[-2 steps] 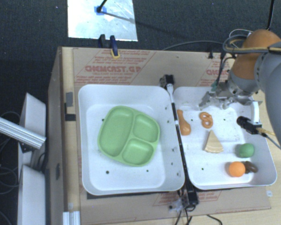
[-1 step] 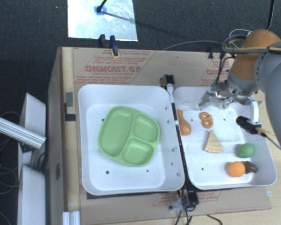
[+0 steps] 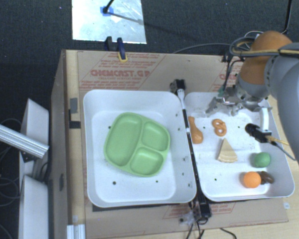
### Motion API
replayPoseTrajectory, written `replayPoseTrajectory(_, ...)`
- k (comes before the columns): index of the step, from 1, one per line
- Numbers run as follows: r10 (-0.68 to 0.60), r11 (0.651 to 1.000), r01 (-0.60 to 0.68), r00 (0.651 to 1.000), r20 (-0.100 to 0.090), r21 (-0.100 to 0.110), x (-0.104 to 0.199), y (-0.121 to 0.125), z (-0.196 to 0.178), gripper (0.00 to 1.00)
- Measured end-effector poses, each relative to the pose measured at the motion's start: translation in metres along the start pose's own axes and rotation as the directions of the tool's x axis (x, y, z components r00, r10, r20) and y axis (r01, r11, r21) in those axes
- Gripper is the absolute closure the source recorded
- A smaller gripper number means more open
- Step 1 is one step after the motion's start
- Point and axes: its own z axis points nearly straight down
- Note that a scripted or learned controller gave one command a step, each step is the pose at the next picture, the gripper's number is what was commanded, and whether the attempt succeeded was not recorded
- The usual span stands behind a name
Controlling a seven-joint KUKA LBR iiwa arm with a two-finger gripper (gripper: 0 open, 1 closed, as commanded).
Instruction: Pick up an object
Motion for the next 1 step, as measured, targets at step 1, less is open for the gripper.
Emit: replayPoseTrajectory(1, -0.001, 1.000, 0.001, 1.000, 0.000, 0.000, 0.0332, -0.0167, -0.0001, 0.00)
